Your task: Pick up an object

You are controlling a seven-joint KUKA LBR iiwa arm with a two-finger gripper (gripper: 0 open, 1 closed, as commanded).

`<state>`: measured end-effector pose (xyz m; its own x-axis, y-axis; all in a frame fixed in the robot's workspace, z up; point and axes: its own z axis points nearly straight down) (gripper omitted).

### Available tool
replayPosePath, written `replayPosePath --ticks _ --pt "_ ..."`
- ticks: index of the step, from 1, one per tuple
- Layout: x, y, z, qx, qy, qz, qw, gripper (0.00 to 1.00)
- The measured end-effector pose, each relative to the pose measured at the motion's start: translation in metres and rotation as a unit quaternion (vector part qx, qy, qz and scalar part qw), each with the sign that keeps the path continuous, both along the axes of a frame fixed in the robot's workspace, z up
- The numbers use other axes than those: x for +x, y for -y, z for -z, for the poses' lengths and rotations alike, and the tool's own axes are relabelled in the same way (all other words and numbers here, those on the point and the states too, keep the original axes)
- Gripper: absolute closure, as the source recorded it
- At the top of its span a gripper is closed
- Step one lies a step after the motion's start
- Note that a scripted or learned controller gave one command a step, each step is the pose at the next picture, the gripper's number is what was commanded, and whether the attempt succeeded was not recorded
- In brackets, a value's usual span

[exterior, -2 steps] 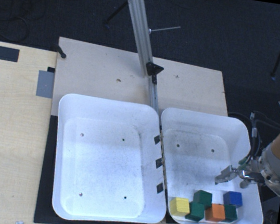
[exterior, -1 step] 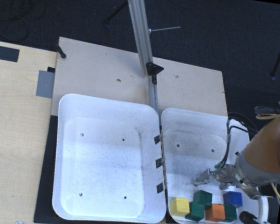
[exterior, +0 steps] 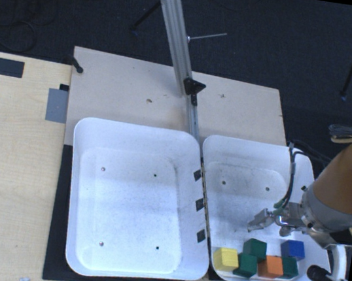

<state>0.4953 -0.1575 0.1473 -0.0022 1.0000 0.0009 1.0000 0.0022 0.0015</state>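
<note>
A: Starting from the left, what sits on the pale wooden surface (exterior: pixel 7 163)?

B: The shallow white plastic bin on the left (exterior: pixel 130 199). It shows bare floor with a few small dark dots.

A: And next to it?

B: A slanted silver metal rail (exterior: pixel 178 44) runs down to the seam between the two bins. The shallow white plastic bin on the right (exterior: pixel 243 174) touches the first along that seam, where small black clips sit.

A: What does the right one hold?

B: A cluster of small blocks along its near edge: a yellow cube (exterior: pixel 228 258), then two dark green cubes (exterior: pixel 251 255) pressed together, an orange cube (exterior: pixel 271 267), another green block (exterior: pixel 289 266) beside it, and a blue cube (exterior: pixel 294 248) just behind those.

A: And the claw?

B: The metal two-finger claw (exterior: pixel 264 221) hangs over the right bin, just above and behind the green cubes, below the grey arm with its orange band (exterior: pixel 345 180). Whether its prongs are spread or closed, I cannot tell; nothing is seen between them.
</note>
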Motion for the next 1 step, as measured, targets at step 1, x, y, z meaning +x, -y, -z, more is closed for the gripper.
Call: replayPosePath --ticks 1 --pt "0.0633 0.001 0.0583 -0.0004 -0.001 0.0 1.0 0.0"
